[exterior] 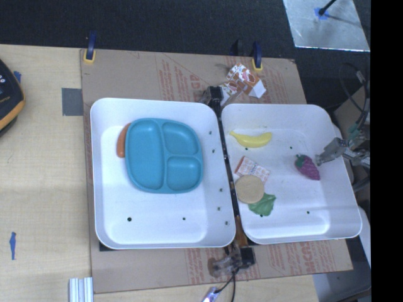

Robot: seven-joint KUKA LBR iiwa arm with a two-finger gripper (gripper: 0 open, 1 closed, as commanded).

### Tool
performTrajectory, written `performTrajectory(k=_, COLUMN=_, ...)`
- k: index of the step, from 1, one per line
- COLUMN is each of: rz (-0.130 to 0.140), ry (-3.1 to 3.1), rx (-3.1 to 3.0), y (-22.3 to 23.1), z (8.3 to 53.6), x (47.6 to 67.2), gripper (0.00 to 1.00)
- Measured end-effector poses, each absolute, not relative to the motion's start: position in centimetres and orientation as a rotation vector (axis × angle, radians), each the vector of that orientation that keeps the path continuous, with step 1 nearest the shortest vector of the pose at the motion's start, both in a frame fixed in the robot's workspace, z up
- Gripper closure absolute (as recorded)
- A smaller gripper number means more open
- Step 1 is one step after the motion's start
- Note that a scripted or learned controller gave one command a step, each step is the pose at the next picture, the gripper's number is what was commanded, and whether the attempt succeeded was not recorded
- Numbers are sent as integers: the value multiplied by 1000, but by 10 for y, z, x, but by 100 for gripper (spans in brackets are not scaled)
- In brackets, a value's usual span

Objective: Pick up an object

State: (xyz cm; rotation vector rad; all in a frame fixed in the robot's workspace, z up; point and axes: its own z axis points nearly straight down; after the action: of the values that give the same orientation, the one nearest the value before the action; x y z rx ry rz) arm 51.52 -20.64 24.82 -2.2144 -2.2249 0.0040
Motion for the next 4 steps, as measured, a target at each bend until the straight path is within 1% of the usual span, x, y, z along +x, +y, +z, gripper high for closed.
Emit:
performTrajectory(k=1, rz=7, ry=-2226, rx=-2211, y=-211, z=95, x=550, gripper=0)
performTrajectory(k=2, rz=7, ry=-2230, rx=-2209, y=-212, z=106, x=551, gripper=100)
performTrajectory(k=3, rz=8, ry=-2231, rx=-2209, y=-212, z=106, x=551, gripper=0)
performTrajectory(k=4, rz=3, ry=-2226, rx=-2215, y=-191, z=92, x=618, gripper=0)
